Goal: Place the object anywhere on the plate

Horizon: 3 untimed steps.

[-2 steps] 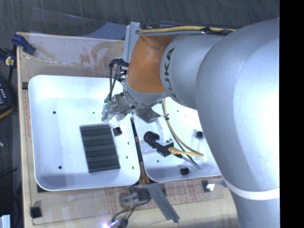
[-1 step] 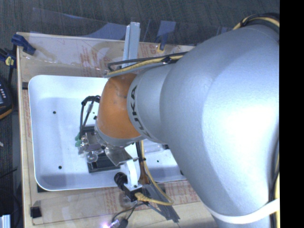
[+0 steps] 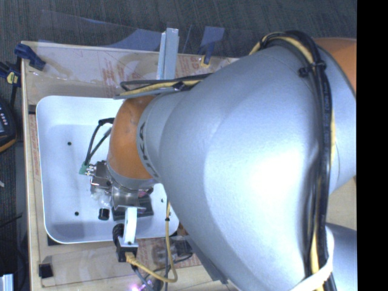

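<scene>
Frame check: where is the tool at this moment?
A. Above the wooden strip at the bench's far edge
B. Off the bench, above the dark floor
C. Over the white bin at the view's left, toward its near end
C: the tool, below the orange band, sits within the outline of the white bin, close to that bin's near rim.

The light is soft and even. The big grey arm (image 3: 254, 162) has a wide pale shine on its middle and looks a bit fuzzy. The white bin (image 3: 51, 144) on the left is bright, with a grey shadow under the arm. The floor (image 3: 91, 5) far off is dark and grainy. A small pink glow (image 3: 136, 284) shows at the near edge.
</scene>
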Tool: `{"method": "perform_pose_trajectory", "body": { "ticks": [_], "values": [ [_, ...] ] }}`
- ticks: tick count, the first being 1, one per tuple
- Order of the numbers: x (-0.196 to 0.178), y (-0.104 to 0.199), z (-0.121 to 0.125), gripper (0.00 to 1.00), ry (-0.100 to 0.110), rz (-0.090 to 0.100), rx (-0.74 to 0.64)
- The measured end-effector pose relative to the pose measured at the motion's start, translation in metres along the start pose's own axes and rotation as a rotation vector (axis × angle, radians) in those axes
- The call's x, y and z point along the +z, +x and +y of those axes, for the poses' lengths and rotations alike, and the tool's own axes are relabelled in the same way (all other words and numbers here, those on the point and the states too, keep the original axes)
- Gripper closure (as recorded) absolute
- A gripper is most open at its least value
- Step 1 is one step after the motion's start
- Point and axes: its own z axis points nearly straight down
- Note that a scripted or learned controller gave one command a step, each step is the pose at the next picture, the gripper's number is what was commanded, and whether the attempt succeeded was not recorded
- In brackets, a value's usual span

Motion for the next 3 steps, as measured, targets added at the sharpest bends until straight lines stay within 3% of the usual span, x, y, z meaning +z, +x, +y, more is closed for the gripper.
{"method": "perform_pose_trajectory", "body": {
  "ticks": [1, 2, 3],
  "values": [
    [-0.057, -0.071, 0.018, 1.00, -0.001, 0.002, -0.003],
    [-0.033, 0.006, 0.033, 1.00, -0.001, 0.000, -0.393],
    [-0.069, -0.042, 0.011, 1.00, 0.001, 0.001, -0.129]
  ]
}}
